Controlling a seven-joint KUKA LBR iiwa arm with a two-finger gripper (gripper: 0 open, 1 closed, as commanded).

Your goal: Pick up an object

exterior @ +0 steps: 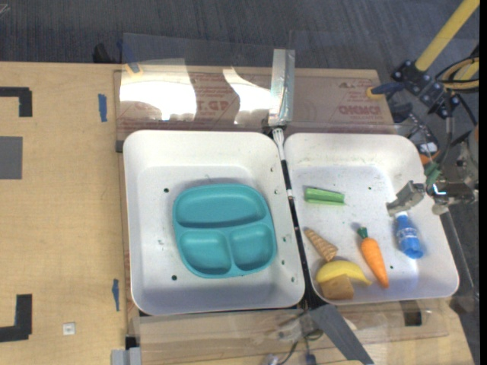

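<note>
Nearest the camera, a yellow banana (340,271) rests on a tan block (340,287) at the near edge of the right bin (358,158), close to its near-left corner. Just beyond lie an ice-cream cone (321,242) beside the left wall and a carrot (372,257) toward the near-right area. A blue bottle (407,235) lies near the right wall, and a green stick (324,196) lies farther back toward the middle. The gripper (405,197) sits just above the bottle at the right wall; finger spacing is not resolvable, so it cannot be determined whether the fingers are open or closed, and nothing is visibly held between them. The left bin (144,154) carries a teal divided plate (224,230). Risk assessment: the bottle, the likely target, is round and lies close to the wall; a descending finger may strike the bin rim or roll the bottle aside. The carrot nearby may also be nudged.
</note>
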